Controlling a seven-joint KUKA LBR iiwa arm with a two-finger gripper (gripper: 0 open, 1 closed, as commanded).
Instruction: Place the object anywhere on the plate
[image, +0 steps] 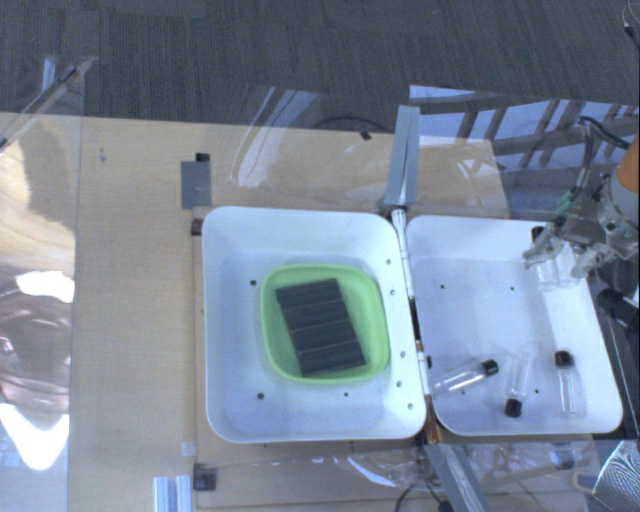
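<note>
Three clear vials lie low in the right bin: vial, vial, vial. The green plate bears a dark block. Gripper, fingers spread, nothing between them, hovers well apart; a smooth vial may roll or slip.

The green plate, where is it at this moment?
In the camera view the green plate sits in the middle of the left white bin, with a dark ridged block lying on it.
</note>
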